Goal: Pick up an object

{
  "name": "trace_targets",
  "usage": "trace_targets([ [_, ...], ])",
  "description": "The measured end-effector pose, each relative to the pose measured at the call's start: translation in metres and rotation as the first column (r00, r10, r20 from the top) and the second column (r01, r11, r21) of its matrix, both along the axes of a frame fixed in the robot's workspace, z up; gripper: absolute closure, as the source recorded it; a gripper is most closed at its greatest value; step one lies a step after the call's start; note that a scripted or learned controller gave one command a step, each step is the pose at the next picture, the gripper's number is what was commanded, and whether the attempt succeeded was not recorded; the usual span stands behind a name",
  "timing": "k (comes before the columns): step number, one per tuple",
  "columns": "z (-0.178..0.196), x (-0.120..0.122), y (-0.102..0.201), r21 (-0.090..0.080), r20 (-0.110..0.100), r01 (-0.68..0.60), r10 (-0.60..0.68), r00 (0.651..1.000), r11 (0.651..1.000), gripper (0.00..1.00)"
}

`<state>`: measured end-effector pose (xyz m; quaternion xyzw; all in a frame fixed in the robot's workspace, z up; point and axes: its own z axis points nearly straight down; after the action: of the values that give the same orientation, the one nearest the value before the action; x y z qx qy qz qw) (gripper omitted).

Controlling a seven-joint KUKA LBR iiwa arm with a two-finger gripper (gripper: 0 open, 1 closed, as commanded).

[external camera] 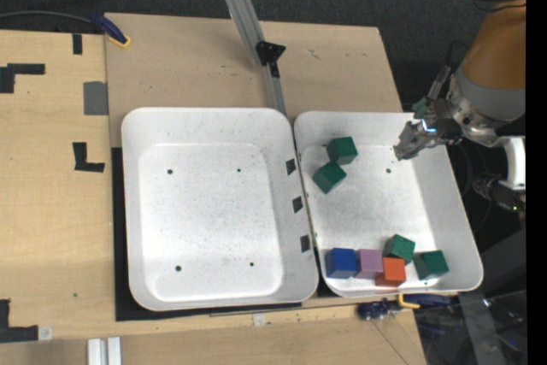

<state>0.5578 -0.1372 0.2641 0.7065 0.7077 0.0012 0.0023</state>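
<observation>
Approach step, nothing grasped. Pincer [408, 143] hovering over right bin's [453, 184] far right part; released or clenched, cannot tell. Nearest targets: two green cubes [342, 150] [329, 177] just left of pincer. Next: shift left, descend over one, centred.
</observation>
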Motion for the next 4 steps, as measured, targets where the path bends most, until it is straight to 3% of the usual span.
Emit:
trace_targets([
  [4, -0.024, -0.046, 0.187, 0.003, -0.008, -0.005, 0.005, 1.0, 1.0, 1.0],
])
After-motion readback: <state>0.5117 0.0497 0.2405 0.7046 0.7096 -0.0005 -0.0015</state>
